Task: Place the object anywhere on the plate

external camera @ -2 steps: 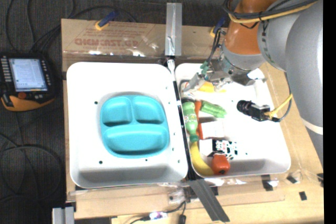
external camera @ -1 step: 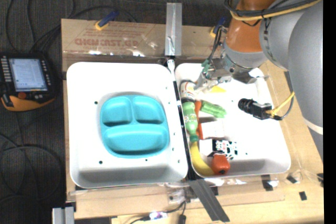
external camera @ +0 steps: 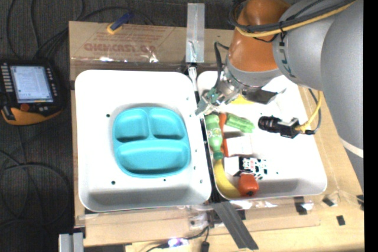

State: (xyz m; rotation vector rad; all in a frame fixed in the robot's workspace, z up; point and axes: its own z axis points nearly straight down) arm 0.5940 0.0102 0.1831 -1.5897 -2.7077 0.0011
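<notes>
Over the right bin: claw (external camera: 208, 101) low at the top-left corner, just above the pile of toys; cannot tell whether released or clenched, nothing plainly seen in its grip.
Left bin (external camera: 94, 88): holds the blue plate (external camera: 152, 141), three compartments, nothing on it.
Right bin (external camera: 301, 177): toys crowded along the left wall, namely a green bottle (external camera: 213, 134), an orange carrot-like piece (external camera: 222, 121), a light green piece (external camera: 240, 123), a yellow banana (external camera: 223, 181), a red piece (external camera: 247, 185), a white printed card (external camera: 251, 164).
Task's thing: probably among this pile, well apart from the plate, across the two bin walls.
Stage: likely reaching for a pick, not yet lifted.
Risk, clutter: toys touching each other, so may pinch two or nudge one aside.
Risk, wall: claw close to the bin wall; may strike it or close off-centre.
Risk, carry: weak grip may drop the toy short of the plate.
</notes>
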